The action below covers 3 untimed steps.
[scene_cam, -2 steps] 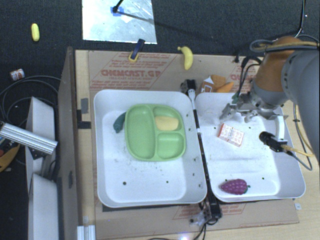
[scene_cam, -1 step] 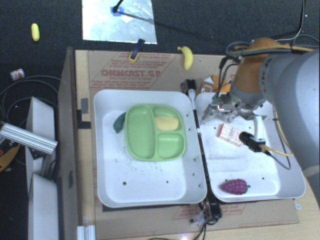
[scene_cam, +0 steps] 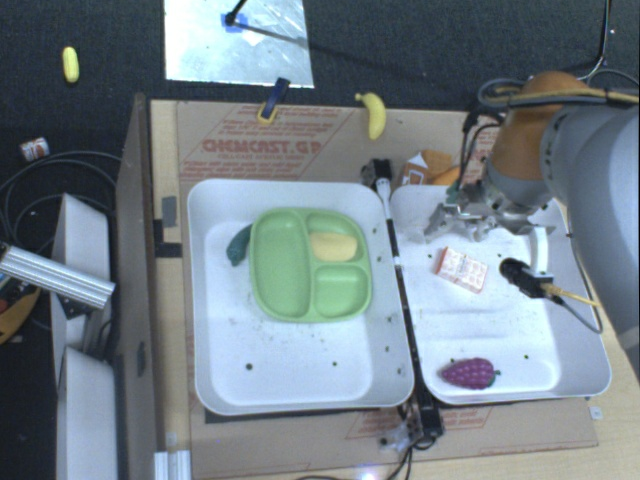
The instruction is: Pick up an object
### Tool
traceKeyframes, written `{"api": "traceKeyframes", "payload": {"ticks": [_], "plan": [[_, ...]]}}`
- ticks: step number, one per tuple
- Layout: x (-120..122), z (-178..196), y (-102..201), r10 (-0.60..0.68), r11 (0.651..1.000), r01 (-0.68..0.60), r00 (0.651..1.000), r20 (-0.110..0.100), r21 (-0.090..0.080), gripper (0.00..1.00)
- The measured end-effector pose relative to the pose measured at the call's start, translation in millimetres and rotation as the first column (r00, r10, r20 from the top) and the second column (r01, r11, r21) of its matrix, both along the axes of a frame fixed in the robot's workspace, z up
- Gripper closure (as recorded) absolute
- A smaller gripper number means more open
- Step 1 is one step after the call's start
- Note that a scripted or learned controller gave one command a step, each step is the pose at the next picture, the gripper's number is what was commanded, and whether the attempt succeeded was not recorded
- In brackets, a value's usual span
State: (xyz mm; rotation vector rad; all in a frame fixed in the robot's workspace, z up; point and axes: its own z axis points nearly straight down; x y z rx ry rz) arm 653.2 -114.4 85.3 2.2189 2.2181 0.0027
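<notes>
The gripper (scene_cam: pixel 465 220) is parked over the right bin's (scene_cam: pixel 580 368) far end; finger state can't really be made out. The small box (scene_cam: pixel 461 269) is lying just below it, untouched.

Both white bins (scene_cam: pixel 300 388): smooth plastic, faint sheen, dark specks. Green divided plate (scene_cam: pixel 290 268): matt plastic. Bench board (scene_cam: pixel 260 143): brown printed cardboard, dull. Floor sheet (scene_cam: pixel 235 28): shiny crinkled foil. Grape bunch (scene_cam: pixel 468 372): glossy purple plastic. Arm shell (scene_cam: pixel 600 158): smooth grey, satin.

Even overhead light, soft shadows. Glare on foil sheet (scene_cam: pixel 238 28), upper left of frame. Slightly soft, grainy.
</notes>
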Motion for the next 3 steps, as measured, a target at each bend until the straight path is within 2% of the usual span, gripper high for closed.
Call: {"api": "traceKeyframes", "payload": {"ticks": [1,2,3], "plan": [[-31.9,-1.0,3.7,0.001,1.000,-0.001,1.000,-0.005,0.002,0.00],[-5.9,0.0,-19.9,0.001,1.000,-0.001,1.000,0.001,0.000,0.00],[17.4,0.2,9.4,0.008,1.000,-0.008,1.000,0.001,0.002,0.00]]}}
